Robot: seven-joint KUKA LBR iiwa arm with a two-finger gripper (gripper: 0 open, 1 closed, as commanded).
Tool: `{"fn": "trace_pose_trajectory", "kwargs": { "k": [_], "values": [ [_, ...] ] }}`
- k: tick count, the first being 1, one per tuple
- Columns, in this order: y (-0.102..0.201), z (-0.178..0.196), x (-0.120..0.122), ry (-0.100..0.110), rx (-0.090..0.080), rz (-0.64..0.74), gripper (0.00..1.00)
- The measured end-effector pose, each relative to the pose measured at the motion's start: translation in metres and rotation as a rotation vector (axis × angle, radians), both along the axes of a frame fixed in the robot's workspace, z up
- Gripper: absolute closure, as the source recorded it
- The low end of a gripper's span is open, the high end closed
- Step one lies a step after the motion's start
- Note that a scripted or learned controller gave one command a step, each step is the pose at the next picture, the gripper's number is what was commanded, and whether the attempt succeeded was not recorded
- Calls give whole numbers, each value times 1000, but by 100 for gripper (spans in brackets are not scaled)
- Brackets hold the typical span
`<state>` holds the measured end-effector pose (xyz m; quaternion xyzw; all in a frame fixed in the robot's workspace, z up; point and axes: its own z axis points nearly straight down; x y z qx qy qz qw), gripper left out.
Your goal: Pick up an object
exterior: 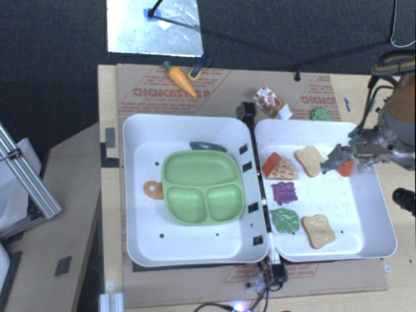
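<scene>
Over the right bin's far right side, the gripper hangs low, its dark fingers pointing leftward toward a tan slice of bread. A small orange-red piece sits right at the fingers, partly hidden by them; I cannot tell whether it is pinched between them or only lying under them, nor whether the fingers are apart or together. The arm comes in from the right edge, its grey wrist bent down and inward over the bin's rim.

Left of the bread lies an orange pizza wedge, and below that a purple leafy piece. Nearer the front of the same bin are a green leafy piece and a second slice of bread.

The left bin holds a green divided plate, a small orange ring just beside its left edge, and a dark green item peeking out behind it.

Behind the bins, on the tabletop, lie a toy carrot, a small red-and-white box and a little green lump.
</scene>
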<state>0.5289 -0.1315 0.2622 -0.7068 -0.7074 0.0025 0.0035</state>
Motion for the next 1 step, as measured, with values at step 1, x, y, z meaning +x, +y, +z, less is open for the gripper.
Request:
{"fn": "trace_pose_trajectory", "kwargs": {
  "k": [1],
  "values": [
    [0, 5, 2, -10, -2, 2, 0]
  ]
}}
